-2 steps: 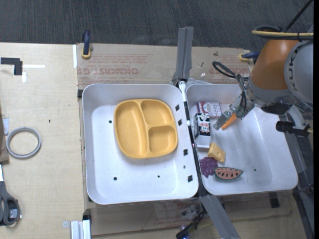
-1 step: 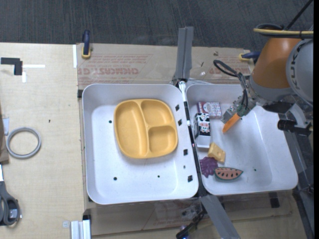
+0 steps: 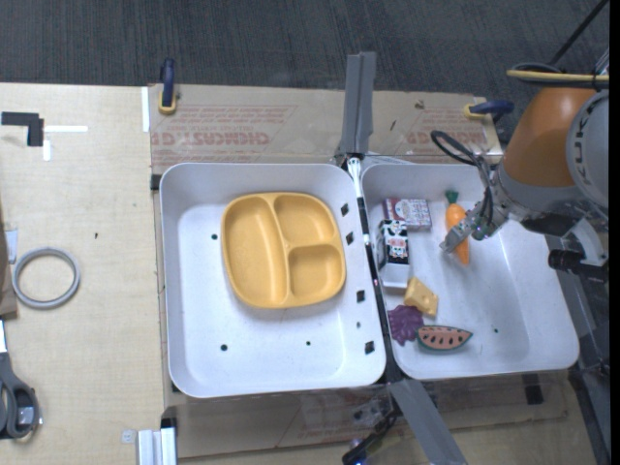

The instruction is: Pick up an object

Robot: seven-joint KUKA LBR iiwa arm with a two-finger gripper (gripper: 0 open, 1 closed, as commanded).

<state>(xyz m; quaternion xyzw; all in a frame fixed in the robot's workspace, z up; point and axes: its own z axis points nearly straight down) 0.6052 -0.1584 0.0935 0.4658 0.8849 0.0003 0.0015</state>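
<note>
Gripper (image 3: pixel 461 240) low over the right bin (image 3: pixel 542 342), right at the carrot (image 3: pixel 456 223); impossible to tell whether closed on it or merely touching. Orange carrot with green top, upright against the bin floor near the back, tip partly hidden by the gripper. Six small things in the right bin: one carrot, one pink box (image 3: pixel 408 212), one black-and-white carton (image 3: pixel 393 243), one yellow cheese wedge (image 3: pixel 421 296), one purple grape bunch (image 3: pixel 403 322), one watermelon slice (image 3: pixel 444 338). Box and carton near the bin's left wall, cheese, grapes and watermelon toward the front. One yellow divided plate (image 3: pixel 284 250) alone in the left bin (image 3: pixel 194 337). One grey ring (image 3: pixel 44 277) on the bench at far left. Arm (image 3: pixel 552 153) reaching in from the right, orange band high, wrist angled down and leftward toward the carrot.
</note>
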